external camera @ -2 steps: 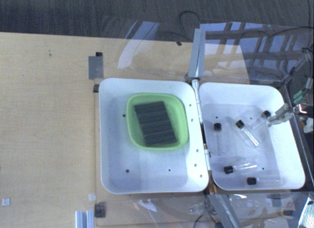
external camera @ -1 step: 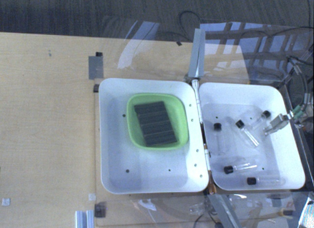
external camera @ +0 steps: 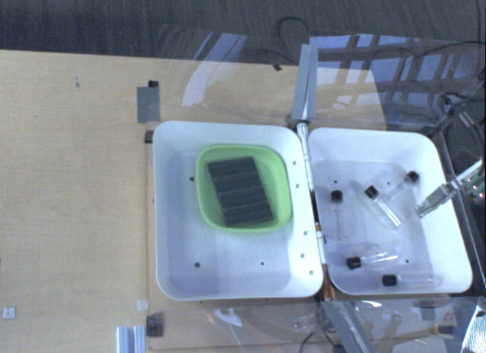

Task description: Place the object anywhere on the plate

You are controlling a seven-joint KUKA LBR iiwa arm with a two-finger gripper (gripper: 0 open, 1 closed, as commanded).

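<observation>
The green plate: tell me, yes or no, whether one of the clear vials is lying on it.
No. The green plate in the left bin carries a dark ridged block, while the clear vials lie in the right bin.

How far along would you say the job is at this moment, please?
A dark ridged block already lies on the green plate in the left bin. The gripper sits at the right bin's edge near the clear vials, with nothing visibly between its fingers. The vials remain in that bin.
</observation>
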